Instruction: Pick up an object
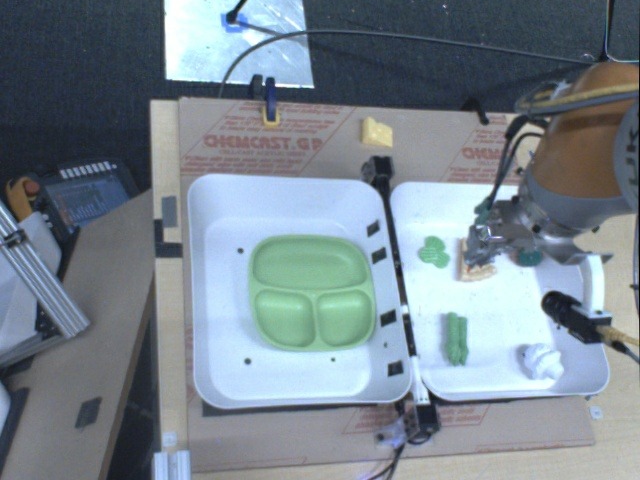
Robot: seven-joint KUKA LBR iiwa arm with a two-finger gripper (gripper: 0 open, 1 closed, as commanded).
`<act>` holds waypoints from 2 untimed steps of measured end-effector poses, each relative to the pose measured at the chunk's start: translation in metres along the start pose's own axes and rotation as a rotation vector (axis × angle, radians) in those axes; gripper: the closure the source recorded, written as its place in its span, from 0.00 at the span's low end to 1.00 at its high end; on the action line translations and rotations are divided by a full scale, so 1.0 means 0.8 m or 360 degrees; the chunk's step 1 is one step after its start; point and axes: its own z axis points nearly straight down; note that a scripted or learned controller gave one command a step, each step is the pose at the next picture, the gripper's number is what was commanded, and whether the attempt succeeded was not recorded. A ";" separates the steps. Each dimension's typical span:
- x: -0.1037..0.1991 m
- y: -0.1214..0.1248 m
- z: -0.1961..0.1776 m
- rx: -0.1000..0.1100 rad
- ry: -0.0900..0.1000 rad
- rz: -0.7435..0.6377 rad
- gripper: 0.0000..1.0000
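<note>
Camera view: the hand (483, 251) sits low in the right bin (500, 208), directly over a tan toast-like piece (477, 269); whether its grip is spread or pressed together cannot be told. Also in this bin: 1 round green item (434, 252) left, 1 green stalk (456, 338) nearer, 1 white lump (541, 362) near right. The left bin (215, 298) holds 1 green divided plate (309, 292).

Robotics lab or test cell, not a home. Evidence: grey/orange industrial arm (585, 158) reaching over two white bins (205, 268) on a bench covered w/ brown "Chemcast" sheet (270, 140), cables (400, 40) across dark floor. Also electronic unit w/ keypad (88, 200) and aluminium extrusion (35, 268) beyond bench's left edge.
</note>
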 end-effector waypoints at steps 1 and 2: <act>0.064 0.016 -0.007 -0.0002 0.0000 0.0000 1.00; 0.129 0.017 0.013 0.0001 0.0000 0.0000 1.00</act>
